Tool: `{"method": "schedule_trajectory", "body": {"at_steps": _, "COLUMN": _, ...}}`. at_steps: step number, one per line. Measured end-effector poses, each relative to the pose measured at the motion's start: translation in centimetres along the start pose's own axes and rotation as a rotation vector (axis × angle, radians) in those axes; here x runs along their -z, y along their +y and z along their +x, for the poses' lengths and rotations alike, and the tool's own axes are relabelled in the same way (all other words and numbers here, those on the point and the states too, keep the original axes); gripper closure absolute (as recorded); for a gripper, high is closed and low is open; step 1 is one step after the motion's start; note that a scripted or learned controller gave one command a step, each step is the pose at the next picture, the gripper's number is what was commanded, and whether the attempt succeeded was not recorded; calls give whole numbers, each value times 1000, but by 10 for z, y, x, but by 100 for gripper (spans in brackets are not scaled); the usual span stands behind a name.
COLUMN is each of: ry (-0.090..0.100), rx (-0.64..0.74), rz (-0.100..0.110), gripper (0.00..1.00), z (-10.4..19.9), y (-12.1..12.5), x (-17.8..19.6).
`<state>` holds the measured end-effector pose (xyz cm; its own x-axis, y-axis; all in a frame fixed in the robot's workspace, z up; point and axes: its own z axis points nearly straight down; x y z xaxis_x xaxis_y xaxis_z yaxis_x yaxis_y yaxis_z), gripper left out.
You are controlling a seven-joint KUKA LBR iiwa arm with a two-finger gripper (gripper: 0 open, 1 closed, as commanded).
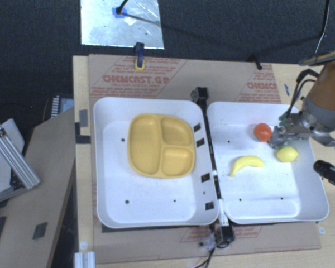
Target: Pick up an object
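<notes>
From my seat I see the pincer [280, 137] low over the right bin [268, 205], between the red tomato-like ball [262, 132] and the small yellow lemon [287, 154], close to both. Whether it is wide or narrow I cannot tell — the wrist and its cabling crowd that spot. The banana [246, 163] lies flat nearer the bin's middle, apart from the other two. These look like light, hard plastic toy fruit, smooth and likely to squirt out of a pinch; I judge the round ones want a grip straight across their widest part, the banana across its middle. The left bin [109, 200] holds a yellow divided plate [159, 145]. The arm [329, 102] is cut off at the right edge, and contact with the fruit is too blurred to read.
</notes>
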<state>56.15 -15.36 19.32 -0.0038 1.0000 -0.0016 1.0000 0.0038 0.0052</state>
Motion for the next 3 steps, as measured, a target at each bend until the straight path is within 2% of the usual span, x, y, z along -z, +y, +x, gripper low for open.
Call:
{"method": "schedule_trajectory", "body": {"at_steps": 1, "ry": 0, "rx": 0, "rz": 1, "gripper": 100, "z": 0, "y": 1, "x": 42}}
{"method": "schedule_trajectory", "body": {"at_steps": 3, "ry": 3, "rx": 5, "rz": 5, "gripper": 100, "z": 95, "y": -13, "x": 31}}
